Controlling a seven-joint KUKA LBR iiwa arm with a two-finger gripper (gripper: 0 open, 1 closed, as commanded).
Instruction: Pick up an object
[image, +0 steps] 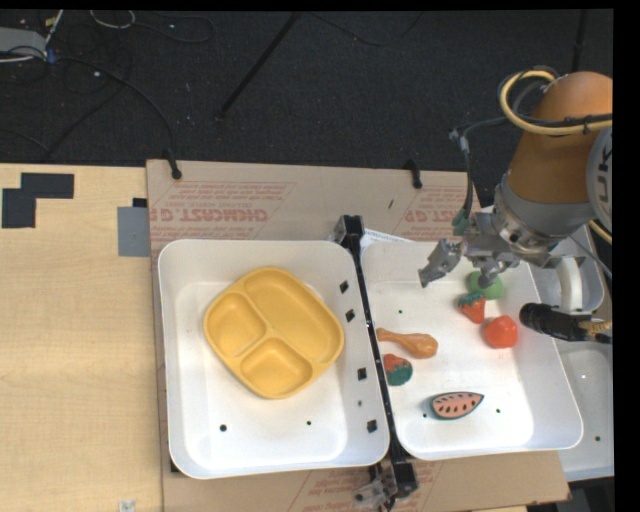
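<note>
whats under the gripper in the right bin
Below the gripper, the strawberry toy lies on the right bin floor, its green top partly covered by a fingertip. The red tomato lies beside it. Anything beneath the wrist is covered.

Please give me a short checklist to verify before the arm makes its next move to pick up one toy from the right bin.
1. Gripper is over the right bin: ok.
2. A target lies near the gripper, the strawberry: ok.
3. Tomato sits close beside the strawberry, so clearance for the fingers: cannot tell.
4. Nothing is held between the fingers yet: ok.
5. Drumstick and watermelon slice lie apart from the approach path: ok.
6. Yellow plate rests in the left bin, out of the way: ok.
</note>
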